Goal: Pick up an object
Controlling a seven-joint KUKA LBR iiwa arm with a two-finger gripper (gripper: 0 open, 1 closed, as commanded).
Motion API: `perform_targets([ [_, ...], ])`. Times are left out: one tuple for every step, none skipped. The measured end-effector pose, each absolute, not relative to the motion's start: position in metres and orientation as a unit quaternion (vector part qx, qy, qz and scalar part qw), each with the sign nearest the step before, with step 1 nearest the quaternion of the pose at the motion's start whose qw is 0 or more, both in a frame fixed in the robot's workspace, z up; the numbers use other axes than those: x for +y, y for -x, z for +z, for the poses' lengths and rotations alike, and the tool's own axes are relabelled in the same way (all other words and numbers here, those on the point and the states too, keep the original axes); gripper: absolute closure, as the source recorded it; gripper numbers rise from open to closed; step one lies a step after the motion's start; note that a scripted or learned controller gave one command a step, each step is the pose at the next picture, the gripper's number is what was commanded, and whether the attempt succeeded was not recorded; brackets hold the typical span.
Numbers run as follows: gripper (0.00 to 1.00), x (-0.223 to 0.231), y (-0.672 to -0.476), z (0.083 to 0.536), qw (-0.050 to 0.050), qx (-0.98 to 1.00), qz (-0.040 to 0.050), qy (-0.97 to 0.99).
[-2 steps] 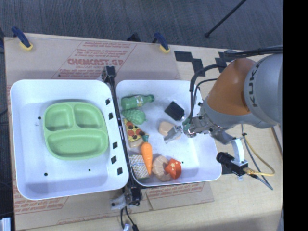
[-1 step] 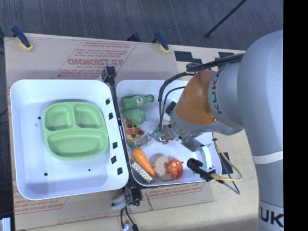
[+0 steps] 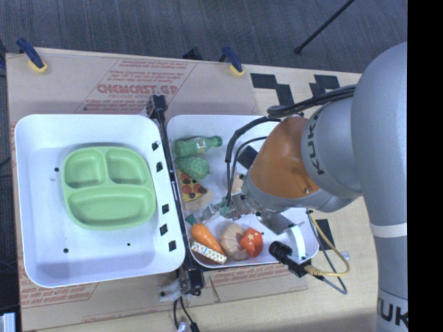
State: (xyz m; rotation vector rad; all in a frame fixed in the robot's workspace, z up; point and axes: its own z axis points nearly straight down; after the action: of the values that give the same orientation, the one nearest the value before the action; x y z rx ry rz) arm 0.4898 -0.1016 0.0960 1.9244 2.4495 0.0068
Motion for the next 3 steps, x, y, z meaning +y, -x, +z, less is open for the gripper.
perform_targets([
  [0.00,-0.101,-0.579,0.092,-0.001,0.792,-0.0003,-0.611],
  [0.00,-0.103,-0.615,0.089,-0.009,0.792,-0.0059,-0.611],
  [0.00,-0.098,-0.654,0.092,-0.002,0.760,-0.0014,-0.650],
])
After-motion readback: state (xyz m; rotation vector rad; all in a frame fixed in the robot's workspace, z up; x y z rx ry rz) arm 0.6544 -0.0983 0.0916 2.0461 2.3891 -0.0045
